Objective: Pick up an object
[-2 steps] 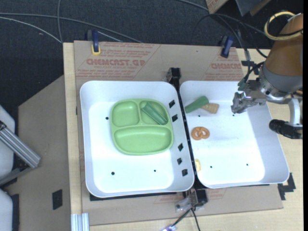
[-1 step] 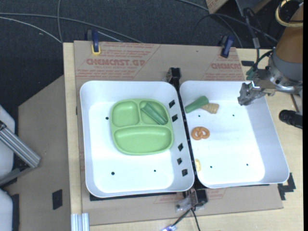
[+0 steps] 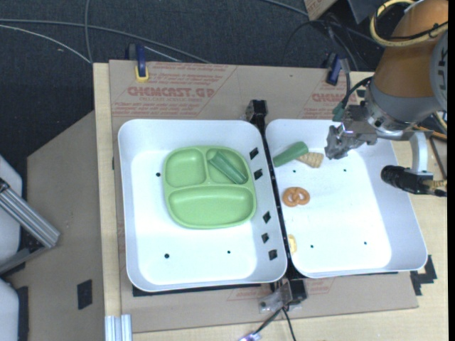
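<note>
Nearest the viewer, along the front rim of the right shallow white plastic bin (image 3: pixel 398 254), a small yellow piece (image 3: pixel 291 244) lies against the divider between the bins. Farther in, an orange pretzel-shaped toy (image 3: pixel 296 197) rests flat on the floor of the same bin. Beside it, across the divider, the left shallow white plastic bin (image 3: pixel 142 212) holds a light green compartment tray (image 3: pixel 210 206) with a darker green elongated piece (image 3: pixel 229 166) lying in its upper right compartment. Beyond the pretzel, a green cylindrical toy (image 3: pixel 289 153) lies tilted near the divider, touching a small tan wedge-shaped piece (image 3: pixel 311 160). Just right of the wedge, the two-finger gripper (image 3: pixel 336 150) hangs low over the bin floor. Whether it is spread or closed cannot be determined. Nothing is visibly held.
</note>
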`<state>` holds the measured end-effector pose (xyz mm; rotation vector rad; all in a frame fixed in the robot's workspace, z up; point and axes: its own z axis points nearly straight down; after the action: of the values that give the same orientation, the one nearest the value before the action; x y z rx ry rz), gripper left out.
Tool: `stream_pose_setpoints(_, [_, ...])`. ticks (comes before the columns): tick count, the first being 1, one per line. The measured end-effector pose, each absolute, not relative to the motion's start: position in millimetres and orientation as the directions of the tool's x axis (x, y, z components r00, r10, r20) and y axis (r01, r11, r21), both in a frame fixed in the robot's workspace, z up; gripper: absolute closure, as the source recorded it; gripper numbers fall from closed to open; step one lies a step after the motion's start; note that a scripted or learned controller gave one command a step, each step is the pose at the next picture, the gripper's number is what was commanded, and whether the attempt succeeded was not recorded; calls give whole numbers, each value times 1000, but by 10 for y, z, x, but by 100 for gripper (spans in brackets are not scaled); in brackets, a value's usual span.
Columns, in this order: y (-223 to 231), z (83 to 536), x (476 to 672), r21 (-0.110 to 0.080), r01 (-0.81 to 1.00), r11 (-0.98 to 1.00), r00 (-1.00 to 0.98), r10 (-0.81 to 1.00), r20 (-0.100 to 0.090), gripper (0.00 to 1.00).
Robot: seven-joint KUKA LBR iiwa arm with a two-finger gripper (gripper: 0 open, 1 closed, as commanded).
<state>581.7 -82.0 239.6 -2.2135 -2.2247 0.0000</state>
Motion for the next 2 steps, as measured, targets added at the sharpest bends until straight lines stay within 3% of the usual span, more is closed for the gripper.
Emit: stream_pose_setpoints(2, [235,2508,5626,-2,1000,6,-6,1000,3,100])
